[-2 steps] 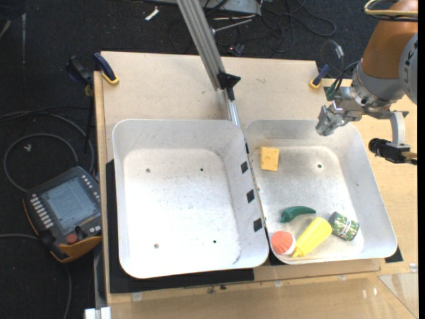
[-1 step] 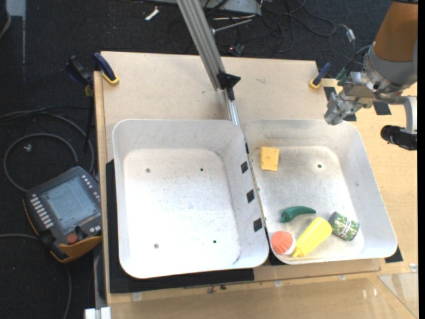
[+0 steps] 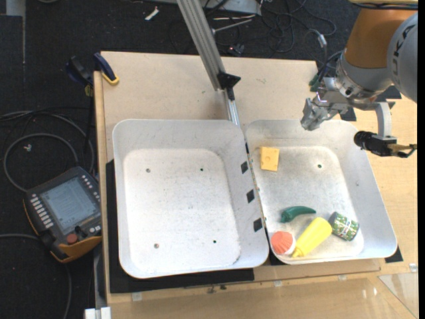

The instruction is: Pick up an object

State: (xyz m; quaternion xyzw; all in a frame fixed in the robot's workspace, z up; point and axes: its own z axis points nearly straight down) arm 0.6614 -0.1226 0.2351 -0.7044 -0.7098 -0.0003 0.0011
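- Nearest us, along the near edge of the right bin (image 3: pixel 372 178), we have, left to right, a red-orange ball (image 3: pixel 283 242), a yellow bottle-shaped toy (image 3: pixel 312 236) touching it, a green curved piece (image 3: pixel 297 212) just behind, and a small green can (image 3: pixel 344 226).
- Farther back, a yellow cheese-like block (image 3: pixel 269 159) sits alone, well apart from the cluster.
- The gripper (image 3: pixel 312 117) hangs over the bin's far rim with nothing in it; we cannot tell how its jaws stand.
- We would go for the lone block: clear space on every side, so come straight down and centre over it before closing.
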